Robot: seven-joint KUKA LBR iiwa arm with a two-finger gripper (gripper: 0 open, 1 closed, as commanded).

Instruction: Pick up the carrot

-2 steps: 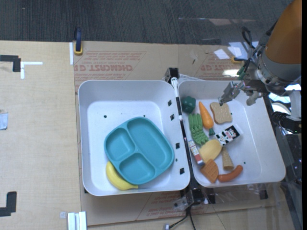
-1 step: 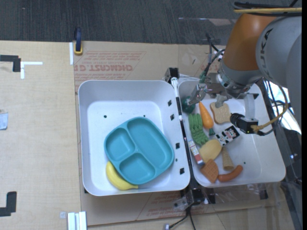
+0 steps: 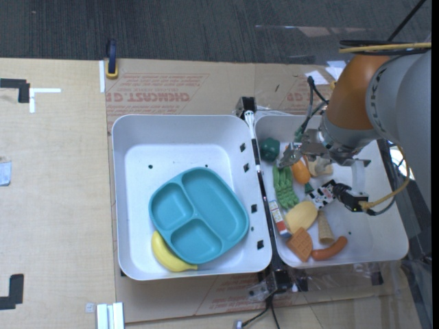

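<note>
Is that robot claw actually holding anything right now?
It cannot be told: the gripper sits right at the orange carrot, but no grip shows.

We see the grey arm reaching in from the right, its bulky body crossing the right bin's far right corner. The orange band sits just above the wrist, over the bin's far edge. Below it the wrist turns downward — toward the bin's left half — and ends in the gripper, low inside the bin near its left wall. We can't make out how its fingers stand — they blur together.
</note>
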